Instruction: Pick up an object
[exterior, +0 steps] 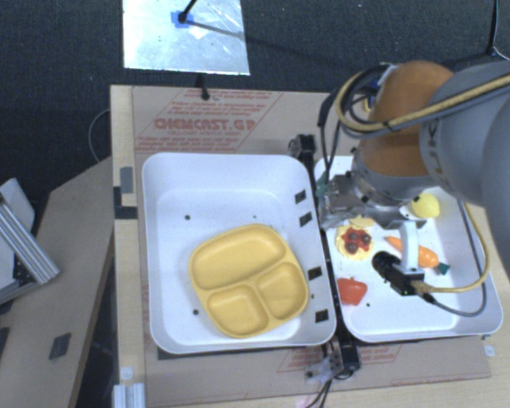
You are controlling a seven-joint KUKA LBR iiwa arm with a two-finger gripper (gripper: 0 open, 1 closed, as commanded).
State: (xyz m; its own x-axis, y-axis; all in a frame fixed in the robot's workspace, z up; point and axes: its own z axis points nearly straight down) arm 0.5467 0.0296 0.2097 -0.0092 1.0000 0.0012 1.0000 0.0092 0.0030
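Note:
In the right bin [459,317] lie several small toys: a yellow piece with red spots [355,239], a red piece [351,291], an orange carrot [424,256] and a yellow lemon-like ball [425,206]. My gripper [354,214] hangs under the orange-banded wrist at the left side of that bin, just above the yellow piece with red spots. The wrist hides the bin's far part. Nothing is visibly held.
The left bin [178,194] holds a yellow divided plate [248,279]. A ridge with black clips [316,245] separates the two bins. A shiny sheet [185,25] lies beyond the bench, and a metal frame [13,236] stands at the left.

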